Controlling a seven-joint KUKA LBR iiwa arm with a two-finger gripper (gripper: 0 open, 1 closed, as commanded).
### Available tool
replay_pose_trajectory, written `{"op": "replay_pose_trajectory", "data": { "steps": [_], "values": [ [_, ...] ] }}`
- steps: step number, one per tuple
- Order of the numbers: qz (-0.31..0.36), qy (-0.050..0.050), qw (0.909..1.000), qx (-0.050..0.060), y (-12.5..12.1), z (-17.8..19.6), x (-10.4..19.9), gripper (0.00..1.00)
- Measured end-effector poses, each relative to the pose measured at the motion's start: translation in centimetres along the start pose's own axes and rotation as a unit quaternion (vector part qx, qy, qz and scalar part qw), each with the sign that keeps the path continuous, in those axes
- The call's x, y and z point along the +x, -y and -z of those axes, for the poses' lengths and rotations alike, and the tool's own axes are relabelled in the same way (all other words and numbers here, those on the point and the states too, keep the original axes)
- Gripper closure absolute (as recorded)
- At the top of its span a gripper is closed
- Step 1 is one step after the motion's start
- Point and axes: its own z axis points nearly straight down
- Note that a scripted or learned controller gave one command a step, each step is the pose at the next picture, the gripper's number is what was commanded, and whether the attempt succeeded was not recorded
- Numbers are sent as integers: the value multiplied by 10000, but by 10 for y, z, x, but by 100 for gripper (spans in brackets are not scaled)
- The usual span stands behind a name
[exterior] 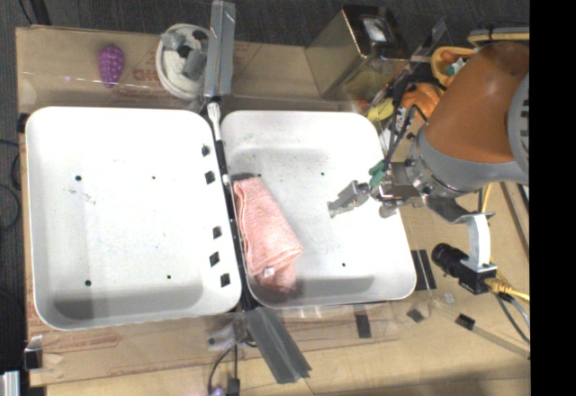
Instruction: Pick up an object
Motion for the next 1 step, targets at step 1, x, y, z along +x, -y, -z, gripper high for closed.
{"op": "replay_pose_trajectory", "data": {
  "steps": [1],
  "values": [
    [217,3,9998,8,-44,-36,47,0]
  ]
}}
